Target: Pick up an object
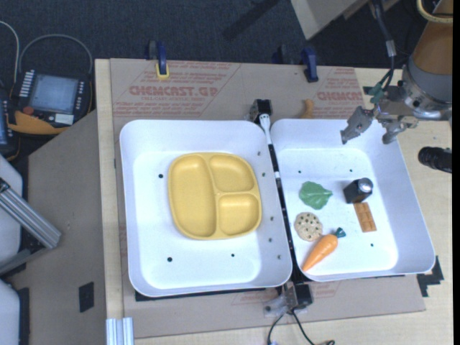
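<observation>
Two white bins sit side by side; over the right bin (402,192), the gripper (372,129) hangs released, its spread jaws well above the black object (357,190).

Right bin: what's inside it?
Right bin holds a green leaf, cookie, carrot, black-and-silver object and brown block. Whatever lies beneath them is covered.
</observation>
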